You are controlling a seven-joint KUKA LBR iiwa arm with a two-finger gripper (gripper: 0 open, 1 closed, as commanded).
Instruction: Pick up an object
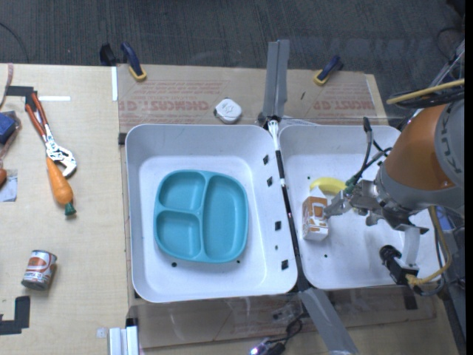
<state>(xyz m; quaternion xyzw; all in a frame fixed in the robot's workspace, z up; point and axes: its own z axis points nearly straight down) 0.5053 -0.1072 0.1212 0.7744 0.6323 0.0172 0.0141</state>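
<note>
Fingers [341, 204] touch the small carton [315, 219], beside the banana [327, 186].

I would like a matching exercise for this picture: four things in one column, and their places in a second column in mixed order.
Things:
1. blue divided plate
2. small carton
3. carrot
4. small can

Places:
A. in the right bin, next to a yellow object
B. on the bench, near its front left corner
C. in the left bin
D. on the bench, beside the pliers

Pairs: 1-C, 2-A, 3-D, 4-B
</note>
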